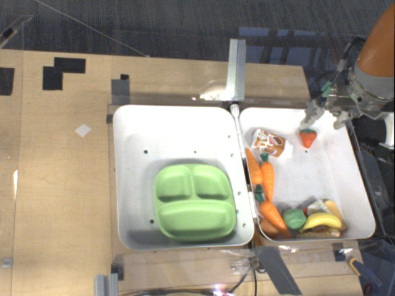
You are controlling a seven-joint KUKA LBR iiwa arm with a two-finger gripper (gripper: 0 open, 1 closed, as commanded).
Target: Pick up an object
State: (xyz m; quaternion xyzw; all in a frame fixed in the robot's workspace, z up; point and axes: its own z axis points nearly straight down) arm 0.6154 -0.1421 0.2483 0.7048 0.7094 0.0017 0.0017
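My gripper (326, 118) hangs over the far right corner of the right bin (363, 190), open, its two fingers spread apart with nothing between them. A small red strawberry (308, 139) with a green top lies on the bin floor just below the left fingertip (312, 115); I cannot tell whether they touch. Further left in the same bin lie a snack packet (269, 143) and an orange carrot (266, 175). Along the near wall sit another carrot (272, 215), a green round piece (294, 218) and a yellow banana (323, 222).
The left bin (133, 165) holds a green divided plate (195, 201). A metal divider rail (242, 159) runs between the bins, and a metal post (237, 69) stands behind them. The arm's orange band (378, 51) is at the right edge.
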